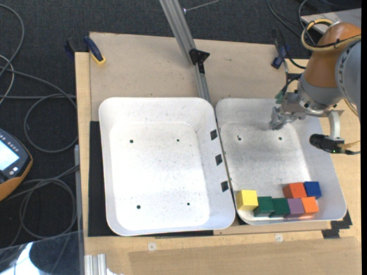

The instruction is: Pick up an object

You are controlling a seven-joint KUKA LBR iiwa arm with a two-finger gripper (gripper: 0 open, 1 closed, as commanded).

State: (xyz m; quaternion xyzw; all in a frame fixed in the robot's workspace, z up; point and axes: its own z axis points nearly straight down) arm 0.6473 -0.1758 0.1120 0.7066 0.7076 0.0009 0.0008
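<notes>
Gripper (279,121) sits over the far part of the right bin (258,153), low near the floor, nothing between the fingers that I can make out. Too small and blurred to tell if it's spread or pressed together.

Left to right: left bin (155,165) is bare white floor with a few dark dots. The slanted metal pole (183,33) runs down to the gap between the bins. All the blocks are in the right bin's near corner: yellow block (248,198), green blocks (272,205), purple block (296,207), red block (296,190), orange block (309,204), blue block (312,188).

Risks:
- Gripper is well apart from the cluster. Closing where it is now grabs air.
- Blocks are packed touching each other, so fingers likely can't drop between them; they may land on top or shove the row.
- Cluster hugs the near wall. A descent there could hit the rim or jam a block against it.
- Yellow, at the left end, looks the most exposed, so probably the safest pick.
</notes>
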